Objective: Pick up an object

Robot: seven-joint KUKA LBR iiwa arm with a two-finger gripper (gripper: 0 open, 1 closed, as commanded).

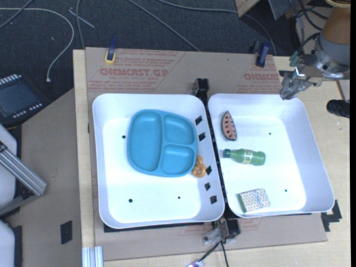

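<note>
Pincer (289, 91) poised at the right bin's (311, 149) far corner, grip state impossible to tell; green bottle (245, 157) lying well below and left, untouched; nothing lifted, whole pick ahead

The gripper (289, 89) hangs over the far corner of the right bin (311, 166). Inside lie a green bottle (245, 156), a watermelon slice (228, 125) and a small packet (253, 199).
</note>
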